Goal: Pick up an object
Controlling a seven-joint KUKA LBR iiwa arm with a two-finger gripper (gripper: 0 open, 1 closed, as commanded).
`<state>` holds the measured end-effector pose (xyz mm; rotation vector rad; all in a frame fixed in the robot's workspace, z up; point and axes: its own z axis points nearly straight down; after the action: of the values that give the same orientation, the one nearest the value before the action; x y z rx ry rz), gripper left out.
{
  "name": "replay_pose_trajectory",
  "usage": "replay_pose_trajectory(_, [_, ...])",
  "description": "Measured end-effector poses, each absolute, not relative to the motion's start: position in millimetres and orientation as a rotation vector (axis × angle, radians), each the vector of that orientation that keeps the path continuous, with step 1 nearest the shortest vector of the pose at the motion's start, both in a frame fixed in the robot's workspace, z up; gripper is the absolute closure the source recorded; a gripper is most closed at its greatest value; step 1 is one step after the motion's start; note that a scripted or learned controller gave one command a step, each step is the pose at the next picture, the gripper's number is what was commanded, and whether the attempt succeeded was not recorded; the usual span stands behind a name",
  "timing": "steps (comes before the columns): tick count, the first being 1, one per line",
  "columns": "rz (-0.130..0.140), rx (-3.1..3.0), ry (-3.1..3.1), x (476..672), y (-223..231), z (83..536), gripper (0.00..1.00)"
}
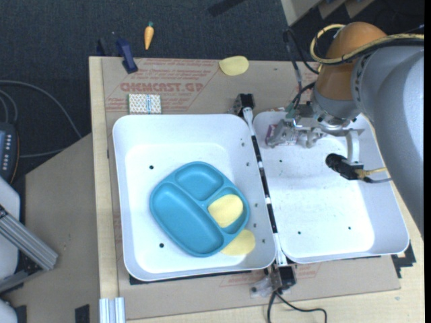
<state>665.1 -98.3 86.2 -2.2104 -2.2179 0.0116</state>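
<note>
Although the arm (377, 66) reaches over the far end of the right bin (337, 221), nothing has been lifted yet, so the whole pick remains. Whether the gripper (291, 134) is spread or pressed together cannot be told from this angle. The likely things to take sit in the left bin (135, 147): a blue divided plate (185, 210), one yellow piece (226, 209) resting in it and another (240, 243) beside it.

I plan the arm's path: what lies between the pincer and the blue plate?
In the camera view, the bins' adjoining rims lie between the pincer and the blue plate; otherwise bare white bin floor.
</note>
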Motion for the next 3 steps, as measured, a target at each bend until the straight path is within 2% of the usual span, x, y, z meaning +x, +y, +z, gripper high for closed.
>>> replay_pose_trajectory(2, [0.01, -2.213, -2.218, 665.0, -107.5, 84.9, 0.0])
replay_pose_trajectory(3, [0.001, -2.219, -2.221, 666.3, -91.3, 84.7, 0.0])
